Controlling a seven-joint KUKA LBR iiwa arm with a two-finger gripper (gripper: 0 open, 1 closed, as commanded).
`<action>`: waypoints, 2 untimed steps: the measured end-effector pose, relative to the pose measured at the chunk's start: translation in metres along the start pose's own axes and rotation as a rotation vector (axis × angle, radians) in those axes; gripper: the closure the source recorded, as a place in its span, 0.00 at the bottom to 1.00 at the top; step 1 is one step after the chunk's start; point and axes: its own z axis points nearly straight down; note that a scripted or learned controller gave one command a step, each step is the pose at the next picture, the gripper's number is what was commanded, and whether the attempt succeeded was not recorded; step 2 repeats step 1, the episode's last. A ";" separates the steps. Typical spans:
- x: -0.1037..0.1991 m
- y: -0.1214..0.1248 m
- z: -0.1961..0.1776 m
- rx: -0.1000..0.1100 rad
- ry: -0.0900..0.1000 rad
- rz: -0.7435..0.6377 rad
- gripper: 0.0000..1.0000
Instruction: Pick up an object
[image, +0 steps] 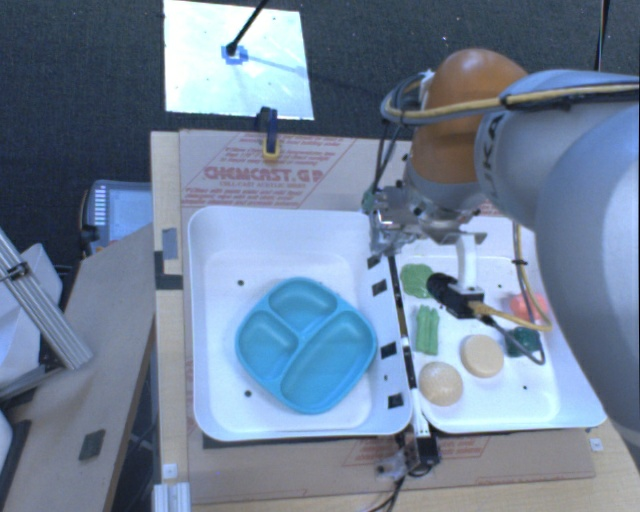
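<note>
My gripper (383, 243) hangs over the far left corner of the right bin (560, 400), close to the wall between the two bins. Just to its right and nearer the camera lies a round green piece (414, 277). Below that is a ribbed green piece (427, 330). Two pale tan discs (440, 383) (482, 355) lie toward the front of the bin. A dark teal object (523, 344) and a pink-red object (530, 305) sit further right, partly behind the arm. Nothing shows in the gripper's hold.
A blue divided plate (305, 343) lies in the middle of the left bin (215, 300). The big grey arm (560, 160) with its orange band covers the right bin's far right part. Cardboard (265, 172) lies under both bins.
</note>
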 end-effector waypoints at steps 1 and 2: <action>0.052 0.010 -0.001 0.000 0.001 0.000 1.00; 0.052 0.010 -0.001 0.000 0.001 0.000 1.00</action>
